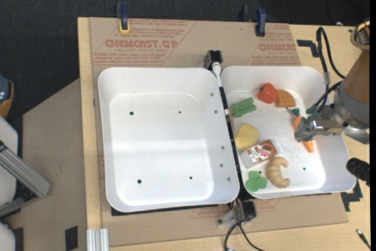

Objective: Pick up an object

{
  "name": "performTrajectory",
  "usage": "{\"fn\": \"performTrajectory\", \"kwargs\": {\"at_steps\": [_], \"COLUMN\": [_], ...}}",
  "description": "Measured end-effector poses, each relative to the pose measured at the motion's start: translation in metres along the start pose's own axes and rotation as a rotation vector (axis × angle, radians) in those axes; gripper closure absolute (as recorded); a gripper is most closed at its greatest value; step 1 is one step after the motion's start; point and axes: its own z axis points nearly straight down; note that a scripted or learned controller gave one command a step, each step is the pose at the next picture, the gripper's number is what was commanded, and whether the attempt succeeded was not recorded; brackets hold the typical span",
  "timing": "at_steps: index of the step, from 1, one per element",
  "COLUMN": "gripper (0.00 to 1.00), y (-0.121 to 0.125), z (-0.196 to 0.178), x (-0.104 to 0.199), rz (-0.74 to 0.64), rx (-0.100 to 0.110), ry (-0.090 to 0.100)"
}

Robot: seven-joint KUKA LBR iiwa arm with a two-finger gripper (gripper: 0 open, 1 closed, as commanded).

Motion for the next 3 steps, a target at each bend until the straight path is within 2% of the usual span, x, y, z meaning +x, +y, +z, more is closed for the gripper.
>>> {"fn": "performTrajectory", "kwargs": {"at_steps": [1, 2, 3], "gripper": [1.00, 1.00, 1.00], "y": [-0.001, 0.005, 0.002], "z": [0.041, 0.107, 0.030], "x": [0.017, 0.002, 0.115], "rz": [-0.002, -0.001, -0.015], "rx": [0.008, -0.020, -0.007], "ry": [0.005, -0.006, 0.007]}}
